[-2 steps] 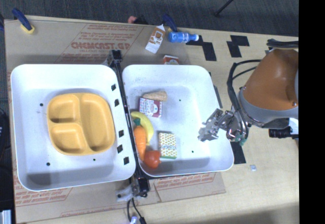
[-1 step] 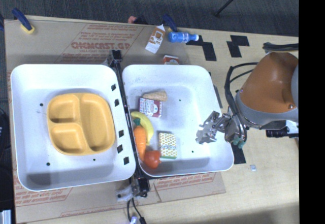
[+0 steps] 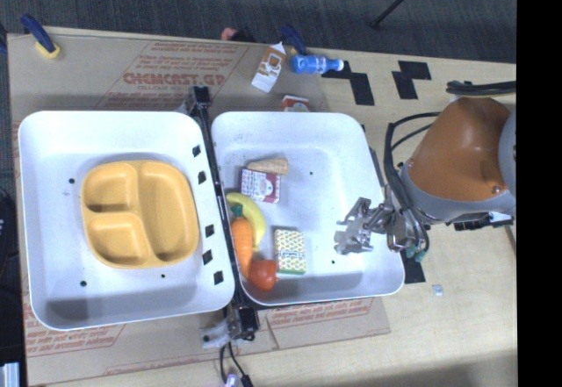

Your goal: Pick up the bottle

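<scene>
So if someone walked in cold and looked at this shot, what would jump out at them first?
Probably the yellow divided tray, alone in the left bin. Next, the arm's orange band at the right, with the gripper low over the right bin, apart from the food items clustered along that bin's left side. The blue bottle lies on the bench beyond the bins.

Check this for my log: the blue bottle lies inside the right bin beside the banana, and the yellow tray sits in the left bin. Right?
Not quite. The camera view shows the blue bottle outside the bins, on the bench behind the right bin. The yellow tray does sit in the left bin.
</scene>
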`<action>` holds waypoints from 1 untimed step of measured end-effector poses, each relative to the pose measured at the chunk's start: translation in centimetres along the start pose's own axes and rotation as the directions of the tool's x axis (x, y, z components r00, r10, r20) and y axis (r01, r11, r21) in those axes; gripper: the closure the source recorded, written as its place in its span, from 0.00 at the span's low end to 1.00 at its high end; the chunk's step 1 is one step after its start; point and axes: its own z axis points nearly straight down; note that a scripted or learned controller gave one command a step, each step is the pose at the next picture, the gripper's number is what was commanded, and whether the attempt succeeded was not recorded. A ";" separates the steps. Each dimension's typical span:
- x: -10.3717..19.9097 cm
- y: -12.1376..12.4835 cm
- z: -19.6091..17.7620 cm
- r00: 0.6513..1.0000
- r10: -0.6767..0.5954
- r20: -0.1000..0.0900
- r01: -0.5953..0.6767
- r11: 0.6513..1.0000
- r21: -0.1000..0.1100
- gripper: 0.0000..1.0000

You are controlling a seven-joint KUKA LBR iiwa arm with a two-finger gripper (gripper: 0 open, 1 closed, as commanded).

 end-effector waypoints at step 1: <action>-0.1 0.0 -1.3 0.979 -0.202 0.006 0.202 0.979 0.002 1.00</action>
